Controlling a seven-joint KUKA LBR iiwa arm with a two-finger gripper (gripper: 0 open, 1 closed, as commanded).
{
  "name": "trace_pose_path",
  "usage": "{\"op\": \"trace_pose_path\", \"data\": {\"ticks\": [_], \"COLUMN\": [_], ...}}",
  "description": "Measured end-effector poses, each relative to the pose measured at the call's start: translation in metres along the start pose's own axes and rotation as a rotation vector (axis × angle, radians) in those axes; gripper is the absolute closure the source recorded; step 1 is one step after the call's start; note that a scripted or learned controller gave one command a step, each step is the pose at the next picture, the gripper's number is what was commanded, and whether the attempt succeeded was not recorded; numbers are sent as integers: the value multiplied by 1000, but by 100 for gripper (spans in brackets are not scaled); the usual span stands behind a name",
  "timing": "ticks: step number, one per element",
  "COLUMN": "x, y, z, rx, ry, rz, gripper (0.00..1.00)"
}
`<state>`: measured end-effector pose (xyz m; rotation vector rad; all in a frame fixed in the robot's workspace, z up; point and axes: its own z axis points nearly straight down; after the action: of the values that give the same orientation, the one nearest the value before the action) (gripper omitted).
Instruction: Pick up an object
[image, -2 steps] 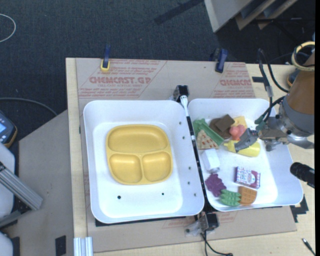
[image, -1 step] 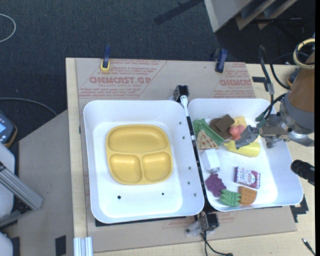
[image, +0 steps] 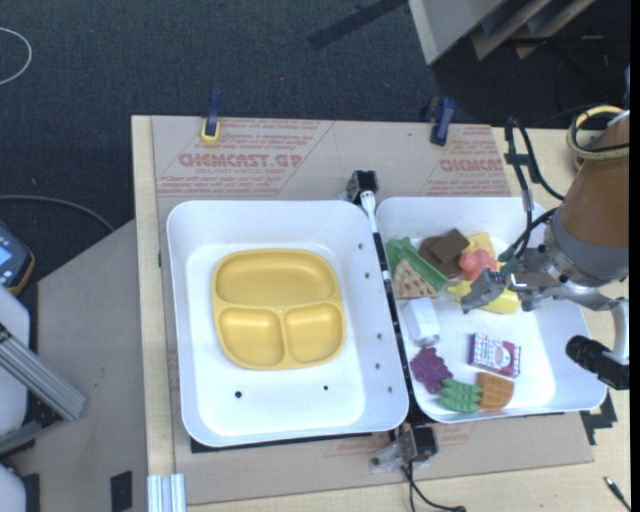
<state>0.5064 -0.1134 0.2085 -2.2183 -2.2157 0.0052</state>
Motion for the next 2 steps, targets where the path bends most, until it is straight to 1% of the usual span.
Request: {"op": "trace_pose_path", "data": {"ticks": [1,2], "x": [-1,-4], "y": [-8,-6], "z": [60,104], "rx": [1,0], "ry": [1,0], "rz": [0,-1], "gripper": [0,0]}}
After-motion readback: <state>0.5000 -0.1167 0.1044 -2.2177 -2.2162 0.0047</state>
